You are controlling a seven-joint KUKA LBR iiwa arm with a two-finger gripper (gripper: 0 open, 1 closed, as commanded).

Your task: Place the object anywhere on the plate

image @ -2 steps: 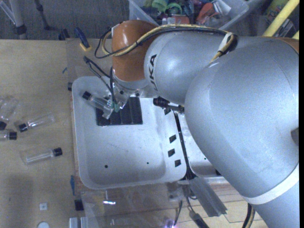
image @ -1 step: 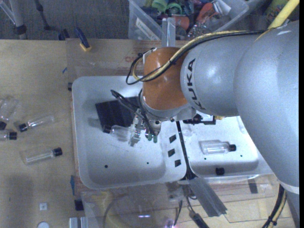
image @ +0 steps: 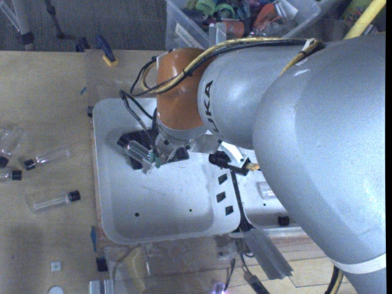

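Where the grey arm (image: 294,121) reaches in from the right, its orange band (image: 177,90) sits over the back of the left white bin (image: 159,219), and the gripper (image: 146,154) hangs low over that bin's floor near its rear left corner. Whether the gripper is open or closed cannot be told, as dark parts crowd its tip. At that tip lies a small pale, see-through object (image: 137,150), perhaps a clear tube with a dark end, though the blur makes this unsure. It is in the left bin, touching or just beside the gripper; I cannot tell whether it is held.

The only writing to be read is on the arm's grey shell just below the band: dark letters (image: 209,106) running sideways, seemingly "KUKA", with part of the word turned out of sight.

On the bench left of the bin lie clear vials with black caps (image: 46,158) (image: 55,199), well apart from the bin. A tub of coloured items (image: 245,8) stands behind.
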